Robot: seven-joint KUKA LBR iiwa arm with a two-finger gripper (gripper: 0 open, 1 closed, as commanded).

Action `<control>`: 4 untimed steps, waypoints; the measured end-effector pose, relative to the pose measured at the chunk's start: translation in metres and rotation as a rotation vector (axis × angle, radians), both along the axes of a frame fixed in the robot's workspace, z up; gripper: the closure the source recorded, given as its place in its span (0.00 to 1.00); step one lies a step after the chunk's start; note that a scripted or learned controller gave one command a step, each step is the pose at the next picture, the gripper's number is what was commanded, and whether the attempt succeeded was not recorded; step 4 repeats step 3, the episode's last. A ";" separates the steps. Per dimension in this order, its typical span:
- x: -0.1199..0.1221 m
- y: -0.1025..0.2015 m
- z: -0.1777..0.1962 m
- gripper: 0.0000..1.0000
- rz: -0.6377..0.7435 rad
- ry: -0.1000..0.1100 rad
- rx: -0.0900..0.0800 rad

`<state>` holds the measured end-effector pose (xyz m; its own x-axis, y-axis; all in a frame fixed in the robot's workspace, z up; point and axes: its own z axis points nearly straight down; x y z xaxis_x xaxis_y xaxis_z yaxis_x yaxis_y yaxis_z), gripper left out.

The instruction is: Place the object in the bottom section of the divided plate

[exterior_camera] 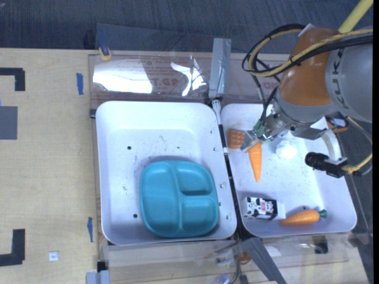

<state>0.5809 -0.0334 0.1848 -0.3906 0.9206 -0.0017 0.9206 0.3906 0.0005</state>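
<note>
We see a carrot (pixel 255 160) hanging point-down right under our pincer (pixel 260 136), its top seemingly between the fingers, though we cannot tell how far they are parted. An orange block (pixel 236 138) lies just left of it. The plate (pixel 178 198) waits in the left bin (pixel 112 158), well left and lower, so we judge the carry lies ahead.

A light wooden bench top (pixel 41 176) is seen, marked with black tape corners (pixel 16 78) and blue tape strips (pixel 79 83). Dark blue carpet (pixel 148 5) lies beyond it. Glare is noted on a clear plastic sheet (pixel 148 76) behind the bins.
</note>
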 end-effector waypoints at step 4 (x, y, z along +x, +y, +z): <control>-0.082 0.140 -0.060 0.00 -0.214 -0.010 0.009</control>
